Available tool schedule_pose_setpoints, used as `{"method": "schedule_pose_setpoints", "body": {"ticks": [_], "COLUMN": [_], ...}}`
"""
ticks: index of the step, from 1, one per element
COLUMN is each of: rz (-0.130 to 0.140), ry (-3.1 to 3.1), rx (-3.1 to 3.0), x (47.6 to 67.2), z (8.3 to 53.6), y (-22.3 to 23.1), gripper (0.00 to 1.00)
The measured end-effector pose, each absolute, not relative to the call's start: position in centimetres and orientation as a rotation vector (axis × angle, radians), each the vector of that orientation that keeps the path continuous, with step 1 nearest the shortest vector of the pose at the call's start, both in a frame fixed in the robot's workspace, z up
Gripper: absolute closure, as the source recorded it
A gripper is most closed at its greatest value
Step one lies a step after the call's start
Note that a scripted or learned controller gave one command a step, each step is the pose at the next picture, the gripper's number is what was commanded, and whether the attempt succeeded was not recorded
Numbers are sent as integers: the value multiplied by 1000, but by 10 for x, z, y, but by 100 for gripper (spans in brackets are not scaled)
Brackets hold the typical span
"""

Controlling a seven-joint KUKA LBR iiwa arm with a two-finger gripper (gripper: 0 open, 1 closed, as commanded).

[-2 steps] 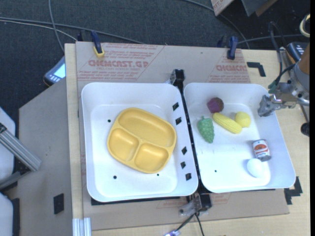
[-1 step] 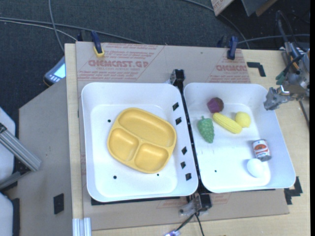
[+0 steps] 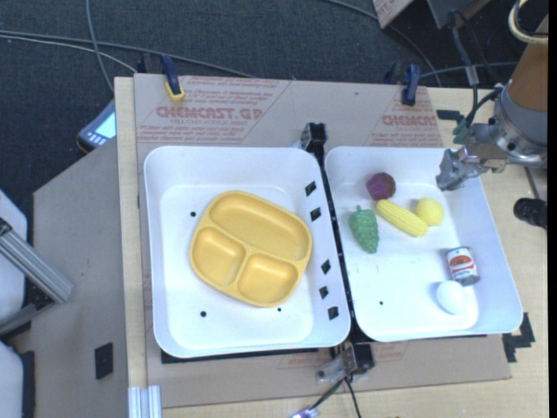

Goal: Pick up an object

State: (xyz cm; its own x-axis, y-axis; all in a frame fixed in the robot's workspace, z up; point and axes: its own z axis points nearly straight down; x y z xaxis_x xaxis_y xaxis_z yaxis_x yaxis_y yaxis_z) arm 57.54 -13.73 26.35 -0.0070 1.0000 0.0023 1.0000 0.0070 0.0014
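The right bin (image 3: 487, 233) holds several small objects: a dark purple fruit (image 3: 380, 185), a yellow corn cob (image 3: 400, 218), a yellow lemon (image 3: 429, 211), a green bumpy vegetable (image 3: 365, 230), a small red-labelled can (image 3: 462, 265) and a white egg-like piece (image 3: 452, 298). My gripper (image 3: 454, 169) hangs over the bin's far right corner, up and to the right of the lemon, with nothing seen between its fingers. A yellow divided plate (image 3: 251, 247) lies in the left bin (image 3: 165, 233).
Blue-and-yellow clamps (image 3: 173, 84) (image 3: 409, 84) pin the cardboard sheet at the back. A black divider with clips (image 3: 324, 225) runs between the bins. Cables cross the dark floor behind, and a metal rail (image 3: 30, 264) stands at the left.
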Motion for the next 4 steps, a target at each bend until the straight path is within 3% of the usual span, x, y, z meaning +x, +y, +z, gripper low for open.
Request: {"method": "schedule_pose_setpoints", "body": {"ticks": [2, 3, 4], "rz": [1, -4, -3], "ry": [-2225, -2228, -2227], "rx": [-2212, -2216, -2214], "x": [598, 619, 625], "z": [241, 240, 226], "y": [-19, 28, 83], "gripper": [100, 100, 100]}}
